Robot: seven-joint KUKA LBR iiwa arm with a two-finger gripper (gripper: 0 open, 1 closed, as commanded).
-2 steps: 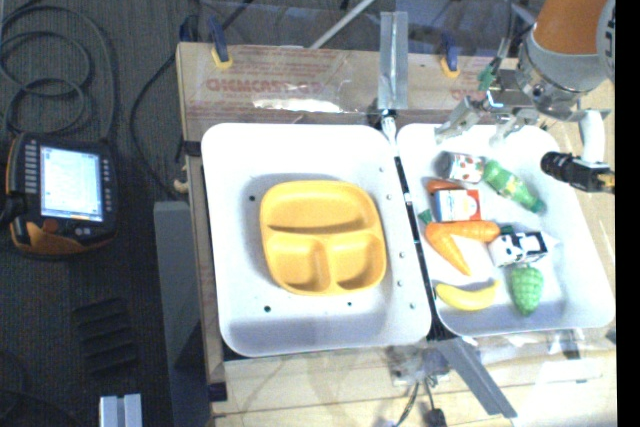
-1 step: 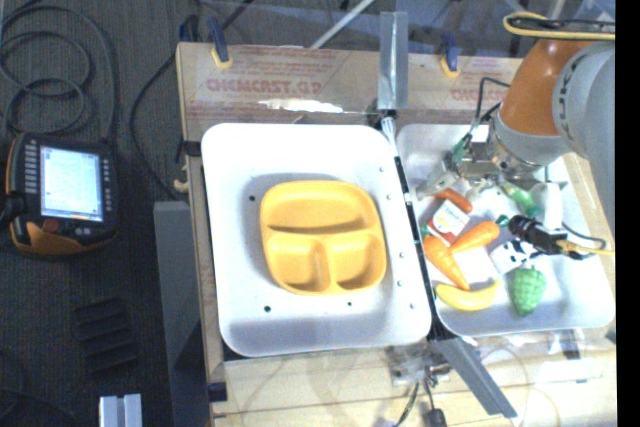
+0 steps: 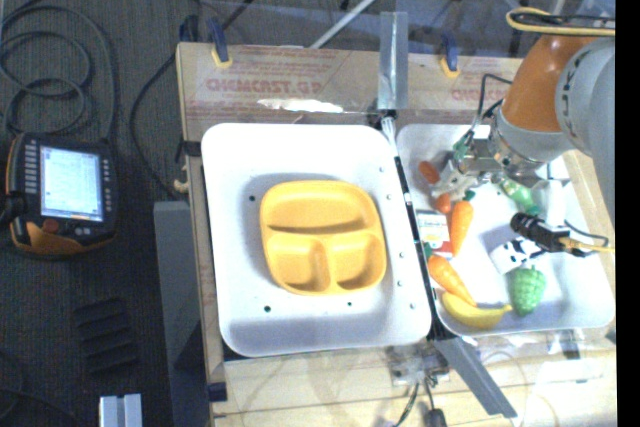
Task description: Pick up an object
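Two white bins side by side, seen from above. Claw (image 3: 478,165) low over the far part of the right bin (image 3: 590,260), fingers blurred, so cannot tell whether apart or together. Just below the claw, an orange carrot (image 3: 459,222); further below, a yellow banana (image 3: 472,312) and a green strawberry-shaped toy (image 3: 527,286). Well left of the claw, a yellow divided tray (image 3: 322,237) in the left bin (image 3: 230,245).

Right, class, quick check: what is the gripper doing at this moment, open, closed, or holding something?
Gripper: low over the right bin, above the carrot; whether it is open, closed or holding anything cannot be told.
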